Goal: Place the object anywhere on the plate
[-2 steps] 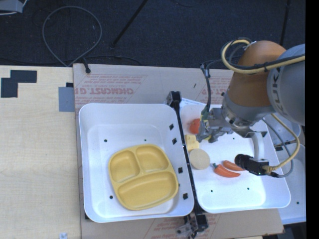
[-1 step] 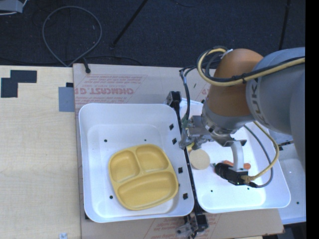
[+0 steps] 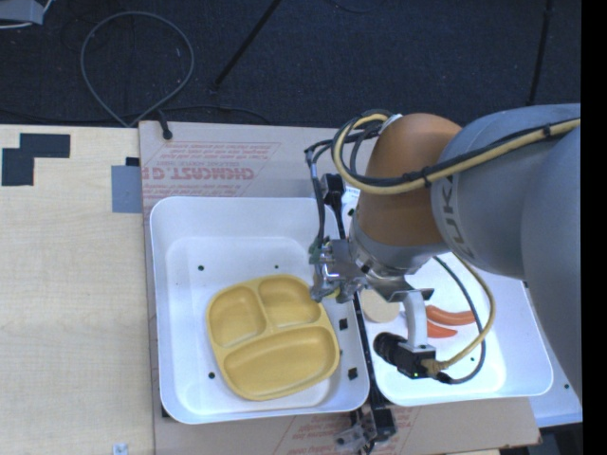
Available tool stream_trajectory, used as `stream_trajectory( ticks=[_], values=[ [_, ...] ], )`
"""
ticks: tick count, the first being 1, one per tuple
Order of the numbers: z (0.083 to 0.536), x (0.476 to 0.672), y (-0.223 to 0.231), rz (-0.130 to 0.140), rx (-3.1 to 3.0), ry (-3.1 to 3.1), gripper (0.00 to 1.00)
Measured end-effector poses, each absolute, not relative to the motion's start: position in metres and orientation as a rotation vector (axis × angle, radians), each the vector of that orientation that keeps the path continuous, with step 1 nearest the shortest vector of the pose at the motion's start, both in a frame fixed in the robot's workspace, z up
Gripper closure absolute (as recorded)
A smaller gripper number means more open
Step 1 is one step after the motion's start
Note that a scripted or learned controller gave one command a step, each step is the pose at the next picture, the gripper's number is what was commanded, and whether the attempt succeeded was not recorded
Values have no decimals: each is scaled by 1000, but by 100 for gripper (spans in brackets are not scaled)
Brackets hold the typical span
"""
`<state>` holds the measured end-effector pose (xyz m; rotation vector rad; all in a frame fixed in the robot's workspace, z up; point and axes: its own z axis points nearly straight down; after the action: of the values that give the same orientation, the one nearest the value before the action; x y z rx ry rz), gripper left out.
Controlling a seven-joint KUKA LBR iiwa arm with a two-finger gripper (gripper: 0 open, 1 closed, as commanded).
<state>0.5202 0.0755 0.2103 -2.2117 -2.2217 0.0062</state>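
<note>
The table (image 3: 66, 301) is pale wood, and a sheet of cardboard (image 3: 218, 164) lies on it under the two bins. The arm (image 3: 493, 197) comes in from the right, its grey bulk and orange band hanging over the right bin (image 3: 531, 373) and covering much of it. The left bin (image 3: 163, 254) stands just beside the right one, their walls touching along the middle. A yellow plate (image 3: 275, 339) lies flat in the left bin, towards its right wall, with two small compartments at the far side and one long one at the near side. An orange piece (image 3: 453, 318), long and thin, lies on the floor of the right bin, partly under the arm. A pale disc (image 3: 381, 308) lies in the same bin just left of it, close to the dividing wall and half hidden by the wrist. The claw (image 3: 330, 278) hangs over the dividing wall, at the plate's far right corner; whether it is spread or pressed together cannot be told from this angle
</note>
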Motion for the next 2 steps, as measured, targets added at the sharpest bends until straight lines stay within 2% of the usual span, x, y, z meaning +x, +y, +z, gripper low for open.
stream_trajectory(
  ticks=[1,2],
  values=[
    [223,505,113,3,-2213,-2224,100],
    [236,490,130,3,-2216,-2223,100]
  ],
)
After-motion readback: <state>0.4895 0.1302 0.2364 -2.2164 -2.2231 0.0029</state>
